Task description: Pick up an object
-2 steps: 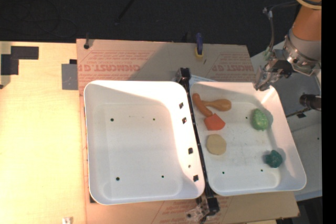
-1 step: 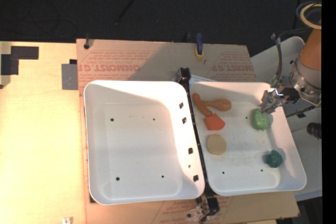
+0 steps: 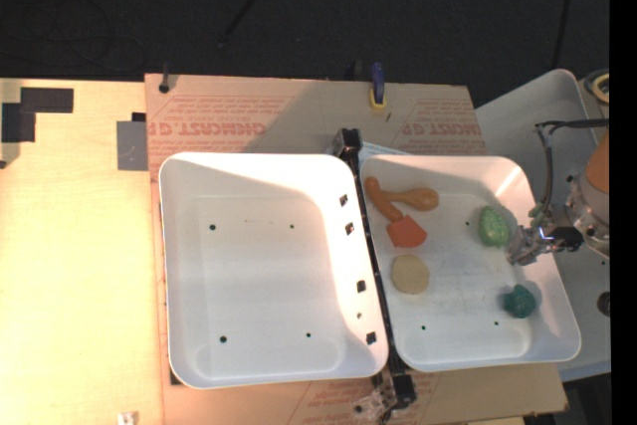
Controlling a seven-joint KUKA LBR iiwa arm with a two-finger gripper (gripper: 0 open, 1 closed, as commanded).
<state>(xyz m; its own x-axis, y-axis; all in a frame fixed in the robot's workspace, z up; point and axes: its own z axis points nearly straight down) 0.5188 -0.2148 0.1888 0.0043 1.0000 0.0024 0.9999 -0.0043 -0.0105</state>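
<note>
White plastic bins sat side by side on the bench, and all the stuff was in the right bin; the left bin had nothing for the arm to go after. The gripper hung over the right bin's right side, just beside a green lumpy object, maybe touching it, hard to say. Couldn't tell whether it was spread or pressed together, way too small and dark.

Other candidates: a teal object a bit nearer, a pale round piece, an orange-red piece and a tan elongated thing over toward the divider.

Looked to me like the approach step, nothing lifted yet. The next move probably called for centring over the green one, dropping down and squeezing.
</note>
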